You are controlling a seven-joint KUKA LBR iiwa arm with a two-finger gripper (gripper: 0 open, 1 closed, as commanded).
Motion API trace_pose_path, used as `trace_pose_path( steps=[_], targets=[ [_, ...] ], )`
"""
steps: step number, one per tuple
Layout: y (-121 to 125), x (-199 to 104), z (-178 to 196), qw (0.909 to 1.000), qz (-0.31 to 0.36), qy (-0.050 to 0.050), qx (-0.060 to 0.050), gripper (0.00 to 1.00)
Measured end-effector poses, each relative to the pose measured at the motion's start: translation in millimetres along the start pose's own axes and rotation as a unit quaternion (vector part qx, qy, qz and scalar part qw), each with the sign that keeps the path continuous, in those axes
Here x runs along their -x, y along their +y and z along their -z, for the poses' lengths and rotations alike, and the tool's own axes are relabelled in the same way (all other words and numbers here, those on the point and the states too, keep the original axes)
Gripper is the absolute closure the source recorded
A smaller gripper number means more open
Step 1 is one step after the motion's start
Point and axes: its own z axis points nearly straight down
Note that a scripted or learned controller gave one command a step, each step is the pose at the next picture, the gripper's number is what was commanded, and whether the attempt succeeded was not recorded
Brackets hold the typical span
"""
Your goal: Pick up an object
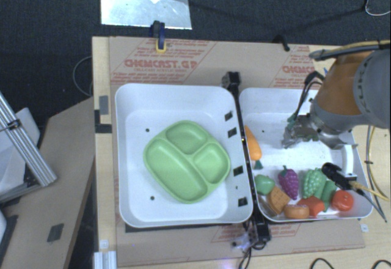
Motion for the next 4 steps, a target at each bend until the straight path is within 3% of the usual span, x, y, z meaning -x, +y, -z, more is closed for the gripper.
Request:
trace_pose_path(
  steps=[2, 3, 4],
  targets=[
    [11, -1, 116, 1.0, 0.002, -0.001, 0.003, 1.0],
    [12, -1, 130, 1.0, 0.002, 0.0, 0.0, 1.0],
    [30, -51, 139, 1.0, 0.004, 0.001, 0.0, 1.0]
  ],
)
